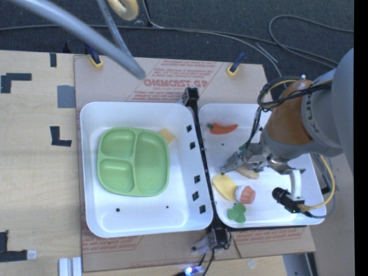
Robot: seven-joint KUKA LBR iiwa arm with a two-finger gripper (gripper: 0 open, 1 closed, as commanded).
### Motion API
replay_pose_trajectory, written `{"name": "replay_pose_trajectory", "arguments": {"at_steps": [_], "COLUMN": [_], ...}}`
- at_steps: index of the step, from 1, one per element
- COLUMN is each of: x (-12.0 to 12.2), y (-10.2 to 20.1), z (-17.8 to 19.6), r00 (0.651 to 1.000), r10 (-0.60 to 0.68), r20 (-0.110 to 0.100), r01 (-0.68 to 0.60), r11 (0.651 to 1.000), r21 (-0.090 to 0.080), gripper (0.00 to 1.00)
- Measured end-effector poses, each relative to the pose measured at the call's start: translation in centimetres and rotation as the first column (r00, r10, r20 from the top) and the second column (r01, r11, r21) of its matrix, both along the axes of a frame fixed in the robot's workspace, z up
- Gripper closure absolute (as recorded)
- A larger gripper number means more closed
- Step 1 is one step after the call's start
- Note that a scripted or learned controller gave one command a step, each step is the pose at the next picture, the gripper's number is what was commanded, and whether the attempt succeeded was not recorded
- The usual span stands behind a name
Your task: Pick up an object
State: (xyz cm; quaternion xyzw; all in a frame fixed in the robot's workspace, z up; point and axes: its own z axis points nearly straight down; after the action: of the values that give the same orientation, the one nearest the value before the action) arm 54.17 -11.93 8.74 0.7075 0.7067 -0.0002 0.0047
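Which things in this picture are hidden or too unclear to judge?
- Gripper, camera view: the wrist covers it, so finger state is unreadable.
- Pale object beneath the gripper: partly covered, identity unclear.
- Small yellow piece beside the green divided plate: too small to name.
- Arm: cut off by the right edge.

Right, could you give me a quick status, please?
Gripper low in right bin, grip unclear. Yellow piece, carrot loose. Nothing blocking.
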Motion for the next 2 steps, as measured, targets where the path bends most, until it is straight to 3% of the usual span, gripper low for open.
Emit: {"name": "replay_pose_trajectory", "arguments": {"at_steps": [1, 2], "x": [0.2, 0.1], "y": [0.1, 0.0], "z": [1.3, 5.5], "r00": [1.000, 1.000], "r10": [0.002, 0.002], "r20": [0.004, -0.004], "r01": [-0.002, -0.002], "r11": [1.000, 1.000], "r21": [0.002, 0.007], "gripper": [1.00, 1.00]}}
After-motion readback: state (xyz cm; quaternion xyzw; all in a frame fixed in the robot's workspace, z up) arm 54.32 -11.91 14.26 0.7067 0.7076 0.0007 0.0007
